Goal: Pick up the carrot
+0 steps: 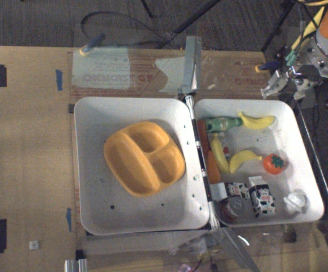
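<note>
The carrot (208,152) is lying lengthwise along the left wall of the right bin (308,169), pressed up against the divider between the two bins. Just right of it there's a banana (218,153) lying alongside, and another banana (242,158) curving off toward a little tomato (275,163). At the far end of the carrot sits a green bottle (221,123), with a third banana (256,120) beyond that near the far wall. On the near side of the bin you've got two small milk cartons (262,198), a dark can (230,209) and a white cup (295,200). The left bin (96,208) has a yellow divided plate (144,157) in it. The gripper (285,79) hangs well away from the carrot, past the right bin's far right corner, outside the bin; honestly can't tell whether it's apart or together from here.
</note>
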